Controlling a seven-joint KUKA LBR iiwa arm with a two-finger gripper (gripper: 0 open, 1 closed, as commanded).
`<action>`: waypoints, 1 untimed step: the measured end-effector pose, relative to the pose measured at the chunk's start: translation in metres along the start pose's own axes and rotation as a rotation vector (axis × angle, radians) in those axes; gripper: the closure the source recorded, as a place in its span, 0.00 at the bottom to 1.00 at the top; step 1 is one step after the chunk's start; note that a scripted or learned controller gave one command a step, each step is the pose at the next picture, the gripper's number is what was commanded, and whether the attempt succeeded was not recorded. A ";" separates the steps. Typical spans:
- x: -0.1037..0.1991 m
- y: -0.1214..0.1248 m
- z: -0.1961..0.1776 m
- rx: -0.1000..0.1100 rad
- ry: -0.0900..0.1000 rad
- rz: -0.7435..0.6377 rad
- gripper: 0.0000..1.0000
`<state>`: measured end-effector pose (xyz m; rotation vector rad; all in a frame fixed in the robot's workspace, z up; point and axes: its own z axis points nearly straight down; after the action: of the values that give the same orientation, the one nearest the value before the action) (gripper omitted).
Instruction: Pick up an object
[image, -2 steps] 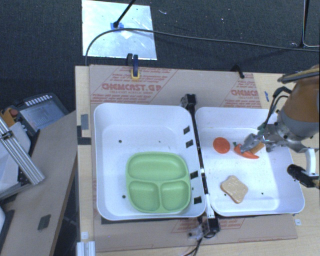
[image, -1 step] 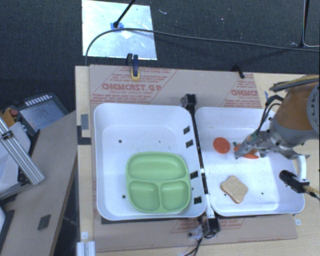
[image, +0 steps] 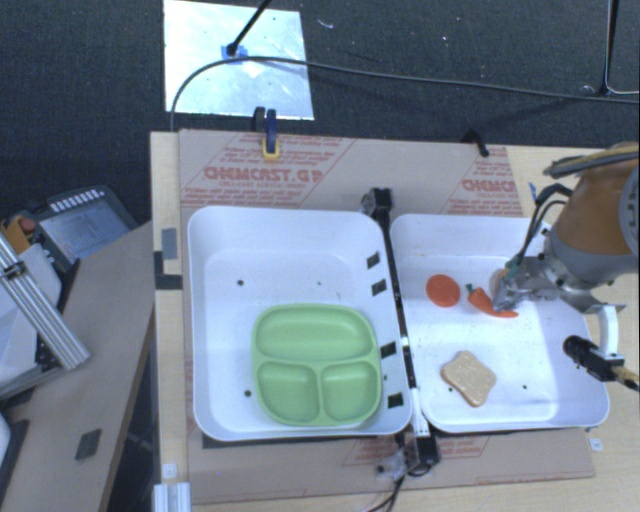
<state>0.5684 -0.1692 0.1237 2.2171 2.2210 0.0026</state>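
Note:
In the right bin (image: 560, 400) lie a round orange-red slice (image: 443, 290), a small carrot (image: 490, 303) and a tan slice of bread (image: 469, 377). My gripper (image: 508, 290) is down in this bin at the carrot's right end, touching or nearly touching it. The wrist hides the fingertips. The bread lies nearer the front, apart from the gripper.
The left bin (image: 230, 250) holds a green divided plate (image: 315, 363) toward its front. A black clip strip (image: 392, 310) runs between the two bins. The arm's body hangs over the right bin's right rim.

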 end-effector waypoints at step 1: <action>0.005 0.010 -0.059 -0.004 -0.001 -0.003 1.00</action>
<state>0.5781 -0.1642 0.1826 2.2117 2.2218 0.0061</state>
